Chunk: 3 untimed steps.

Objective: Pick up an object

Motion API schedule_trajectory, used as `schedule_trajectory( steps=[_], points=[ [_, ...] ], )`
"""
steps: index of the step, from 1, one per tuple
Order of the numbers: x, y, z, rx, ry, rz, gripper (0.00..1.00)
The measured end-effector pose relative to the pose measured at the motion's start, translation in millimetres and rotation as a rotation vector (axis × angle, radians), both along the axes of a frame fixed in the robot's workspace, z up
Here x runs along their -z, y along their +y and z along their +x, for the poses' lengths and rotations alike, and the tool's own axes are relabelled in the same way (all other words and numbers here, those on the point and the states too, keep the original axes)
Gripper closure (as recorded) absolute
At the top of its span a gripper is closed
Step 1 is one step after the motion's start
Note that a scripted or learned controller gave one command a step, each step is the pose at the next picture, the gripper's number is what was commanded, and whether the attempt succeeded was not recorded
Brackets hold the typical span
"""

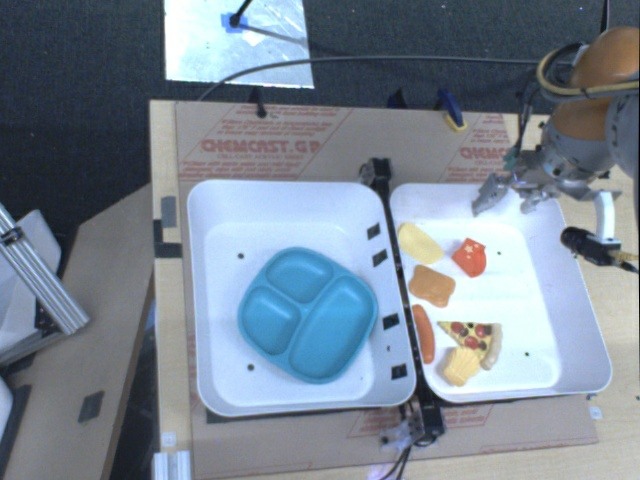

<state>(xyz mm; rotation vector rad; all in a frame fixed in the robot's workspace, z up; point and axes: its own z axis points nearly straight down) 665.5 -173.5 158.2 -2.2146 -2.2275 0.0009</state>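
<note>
Bench (120,268) carried two white bins. Near right bin (560,308): corn (459,367), pizza slice (472,334), sausage (424,332); farther, orange piece (432,285), red piece (470,257), yellow piece (419,241). Left bin (215,228) held blue plate (308,314). Gripper (515,196) hung above right bin's far rim, fingers apart, nothing between.

Six toy foods (445,313) lie loose in the right bin's (560,298) left half.

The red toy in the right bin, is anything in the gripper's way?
Nothing visible is. The gripper hangs over the right bin's far edge, and bare white floor lies between it and the red toy.
</note>
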Motion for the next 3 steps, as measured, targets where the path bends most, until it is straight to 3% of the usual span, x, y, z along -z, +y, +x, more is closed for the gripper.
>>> schedule_trajectory(
  steps=[1,2,3],
  points=[
    [62,4,-3,0.000,0.001,0.000,0.00],
    [47,3,-1,-0.002,-0.005,-0.001,1.00],
    [-17,-3,2,0.002,-0.009,-0.002,1.00]
  ],
)
